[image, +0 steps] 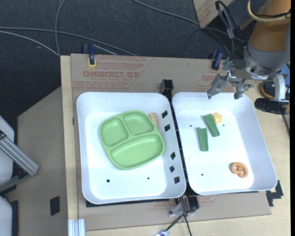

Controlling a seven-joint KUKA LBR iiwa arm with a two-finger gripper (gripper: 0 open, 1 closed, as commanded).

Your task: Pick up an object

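Up top, end effector (226,91) released, w/ nothing, over right bin (262,152).

Dark carpet (32,55) spreads behind the bench, grey cables (60,27) snaking across it, a cardboard box (209,11) up top.

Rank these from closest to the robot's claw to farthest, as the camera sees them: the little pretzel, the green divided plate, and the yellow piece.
From the gripper, open above the right bin's far edge:
1. Yellow piece, upper part of the right bin, just below the gripper.
2. Pretzel, near corner of the right bin.
3. Green divided plate, in the left bin.
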